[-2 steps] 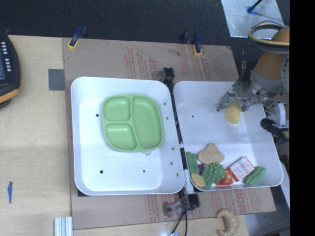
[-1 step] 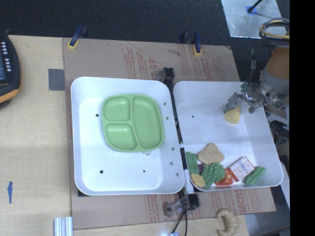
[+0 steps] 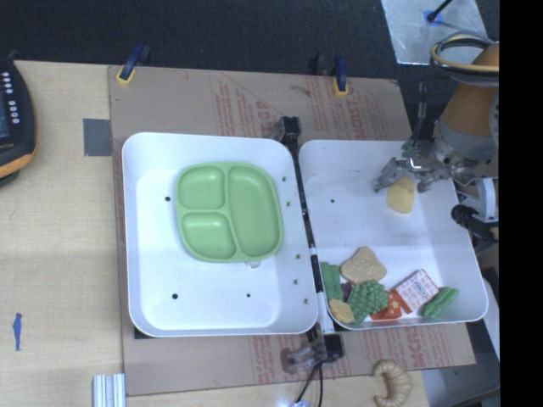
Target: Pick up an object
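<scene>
My gripper (image 3: 411,175) hangs over the upper right part of the right bin (image 3: 339,172), its fingers spread open. A pale yellow object (image 3: 400,197) lies on the bin floor just below the fingertips, not held between them. Along the bin's near edge lies a cluster of toy food: a tan bread slice (image 3: 363,265), green broccoli (image 3: 368,298), a red and white packet (image 3: 417,289) and a green pod (image 3: 438,302).
The left bin (image 3: 153,312) holds a green divided plate (image 3: 229,211). A clamp sits between the bins at the far edge (image 3: 290,129). A tan curled object (image 3: 393,381) lies on the bench in front of the right bin. A pendant (image 3: 13,117) rests far left.
</scene>
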Motion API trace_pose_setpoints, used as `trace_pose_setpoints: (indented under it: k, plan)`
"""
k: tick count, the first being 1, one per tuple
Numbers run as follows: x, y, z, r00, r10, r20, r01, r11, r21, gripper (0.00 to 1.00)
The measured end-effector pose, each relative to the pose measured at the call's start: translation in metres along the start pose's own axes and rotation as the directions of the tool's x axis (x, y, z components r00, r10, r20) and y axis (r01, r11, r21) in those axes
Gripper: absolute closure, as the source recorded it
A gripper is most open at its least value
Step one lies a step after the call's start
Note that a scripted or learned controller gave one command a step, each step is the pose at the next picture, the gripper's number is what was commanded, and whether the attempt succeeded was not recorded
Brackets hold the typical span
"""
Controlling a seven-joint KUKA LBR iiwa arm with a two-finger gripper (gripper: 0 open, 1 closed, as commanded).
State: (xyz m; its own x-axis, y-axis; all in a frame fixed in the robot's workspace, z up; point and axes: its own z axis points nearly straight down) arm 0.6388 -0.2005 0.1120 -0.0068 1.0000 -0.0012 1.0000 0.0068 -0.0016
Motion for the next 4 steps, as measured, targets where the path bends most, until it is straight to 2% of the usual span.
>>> trace_pose_setpoints:
  k: [1, 2, 3, 4]
  plan:
    - [-0.012, -0.005, 0.021, 1.0, 0.003, 0.0, -0.003, 1.0, 0.004, 0.0]
    - [-0.012, -0.004, 0.008, 1.0, 0.001, 0.0, -0.001, 1.0, 0.003, 1.0]
    - [-0.012, -0.03, -0.043, 1.0, 0.007, -0.002, -0.007, 1.0, 0.001, 1.0]
    - [-0.011, -0.03, -0.04, 1.0, 0.005, -0.002, -0.005, 1.0, 0.003, 0.0]
